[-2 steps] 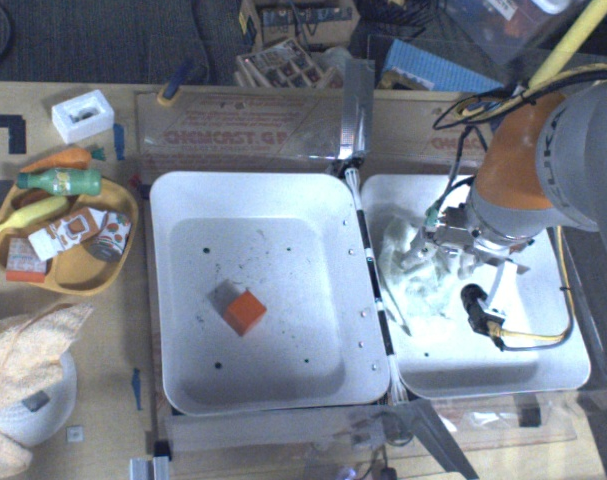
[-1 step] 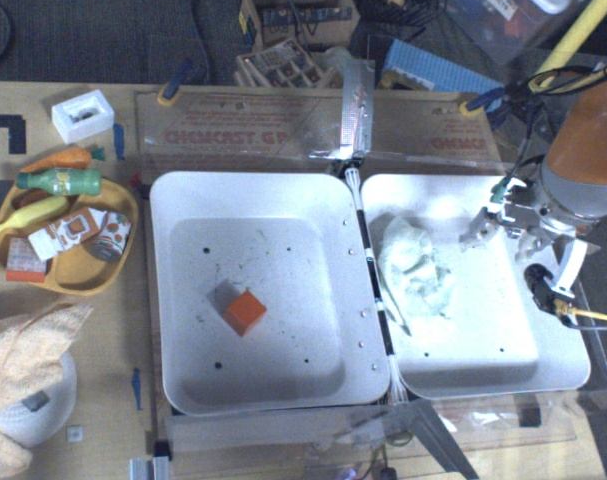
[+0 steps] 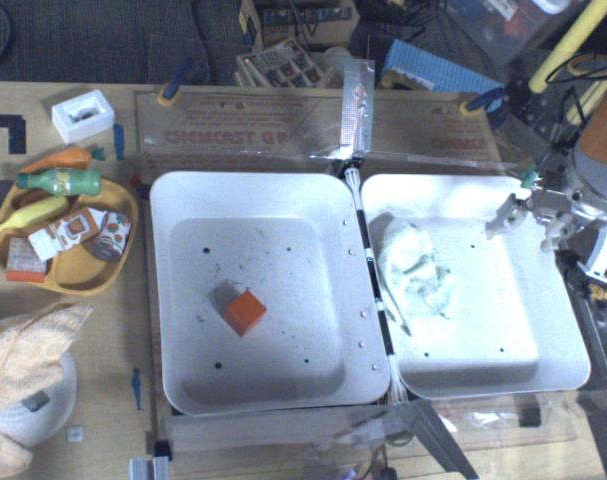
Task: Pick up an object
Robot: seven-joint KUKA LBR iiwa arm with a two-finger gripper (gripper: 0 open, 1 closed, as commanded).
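Observation:
An orange cube (image 3: 246,312) lies in the left bin (image 3: 183,208), slightly left of its middle, with a grey shadow beside it. A crumpled whitish, see-through wad (image 3: 415,268) rests in the left part of the right bin (image 3: 543,358). My gripper (image 3: 529,226) hangs over the right bin's upper right corner, well right of the wad and far from the cube. Its two metal fingers (image 3: 501,217) are spread apart, open, with nothing between them.
A yellow bowl (image 3: 103,278) of toy food sits left of the bins, with a cloth (image 3: 33,368) below it. A small white box (image 3: 83,116) lies at the far left. Cardboard, cables and clutter stand behind the bins.

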